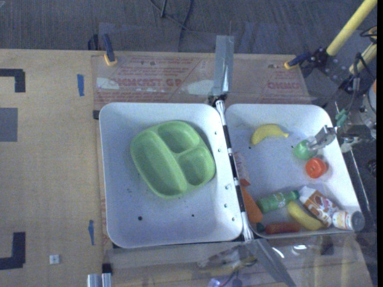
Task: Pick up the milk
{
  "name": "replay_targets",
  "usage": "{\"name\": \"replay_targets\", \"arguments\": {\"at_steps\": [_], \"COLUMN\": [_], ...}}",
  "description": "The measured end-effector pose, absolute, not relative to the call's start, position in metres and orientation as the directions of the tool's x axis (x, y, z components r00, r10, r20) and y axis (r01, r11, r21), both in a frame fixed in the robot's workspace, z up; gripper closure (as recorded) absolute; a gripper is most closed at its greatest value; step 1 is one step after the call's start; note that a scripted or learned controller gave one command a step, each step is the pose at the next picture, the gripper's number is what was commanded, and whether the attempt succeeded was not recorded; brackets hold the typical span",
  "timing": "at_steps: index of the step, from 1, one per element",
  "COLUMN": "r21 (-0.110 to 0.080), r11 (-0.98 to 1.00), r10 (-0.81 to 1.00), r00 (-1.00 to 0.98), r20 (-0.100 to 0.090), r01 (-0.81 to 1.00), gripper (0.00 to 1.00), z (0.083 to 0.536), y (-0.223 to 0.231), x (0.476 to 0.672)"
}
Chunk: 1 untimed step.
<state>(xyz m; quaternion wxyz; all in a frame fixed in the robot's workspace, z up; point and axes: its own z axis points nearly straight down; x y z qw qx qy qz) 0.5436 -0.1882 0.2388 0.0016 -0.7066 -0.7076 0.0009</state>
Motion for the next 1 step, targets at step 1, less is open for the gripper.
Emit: {"name": "replay_targets", "arguments": {"at_steps": [1], "r21": [-0.001], "r11": [0.138], "r10": [0.99], "r00": [-0.138], "r20": [0.001], "r01": [0.99], "gripper": [0.0], "z": [0.1465], "y": [-0.2241], "x": [0.497]}}
